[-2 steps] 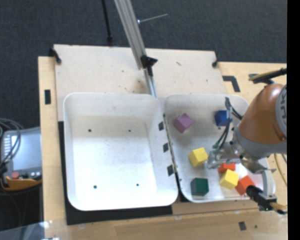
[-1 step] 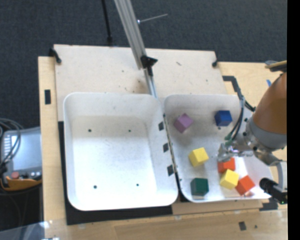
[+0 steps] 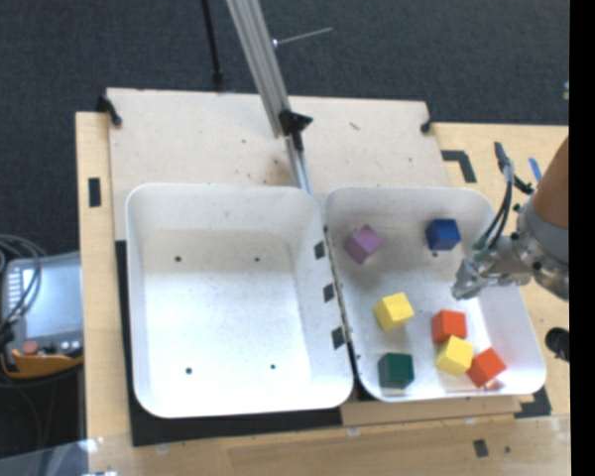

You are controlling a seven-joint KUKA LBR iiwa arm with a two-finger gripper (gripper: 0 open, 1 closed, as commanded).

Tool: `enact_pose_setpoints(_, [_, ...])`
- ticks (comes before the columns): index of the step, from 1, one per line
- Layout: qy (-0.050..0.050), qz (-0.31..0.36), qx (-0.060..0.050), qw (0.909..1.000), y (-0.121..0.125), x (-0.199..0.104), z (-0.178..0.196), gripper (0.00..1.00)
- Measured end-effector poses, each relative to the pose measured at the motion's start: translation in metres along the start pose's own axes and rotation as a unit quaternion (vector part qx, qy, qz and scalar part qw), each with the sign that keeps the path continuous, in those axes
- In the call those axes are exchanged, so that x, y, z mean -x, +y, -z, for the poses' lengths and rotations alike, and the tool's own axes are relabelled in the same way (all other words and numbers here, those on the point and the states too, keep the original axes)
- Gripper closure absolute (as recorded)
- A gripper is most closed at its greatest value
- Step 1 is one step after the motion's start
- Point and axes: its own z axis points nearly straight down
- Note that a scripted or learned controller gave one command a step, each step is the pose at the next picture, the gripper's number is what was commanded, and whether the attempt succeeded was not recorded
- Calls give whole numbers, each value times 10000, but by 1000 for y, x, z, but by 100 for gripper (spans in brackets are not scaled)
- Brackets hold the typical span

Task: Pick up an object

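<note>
Pick not yet made: blocks all lie in the right bin

Bench [image 3: 94, 266] fills most of the frame, bearing two white bins side by side. Left bin [image 3: 228, 300] sits at centre-left; right bin [image 3: 506, 315] sits at centre-right and holds every block. Arm [image 3: 547, 216] reaches in at the right edge, and its gripper [image 3: 466, 286] hangs low over the right bin's right side, near the orange block [image 3: 449, 324] and below the blue block [image 3: 442, 233]. Whether the claw is spread or closed I cannot tell, and nothing shows in its grasp. Other blocks: purple [image 3: 364, 242] at upper left of that bin, yellow [image 3: 395, 310] mid-bin, green [image 3: 397, 370], a second yellow [image 3: 455, 355] and a red-orange one [image 3: 487, 366] along the bottom. By my judgement, the grasp and lift both remain.
</note>
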Motion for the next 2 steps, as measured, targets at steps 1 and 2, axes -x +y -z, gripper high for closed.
enact_pose_setpoints(1, [12, 13, -29, 10000, 1, 1, 8, 100])
enact_pose_setpoints(2, [19, 29, -26, 10000, 29, -49, 12, 100])
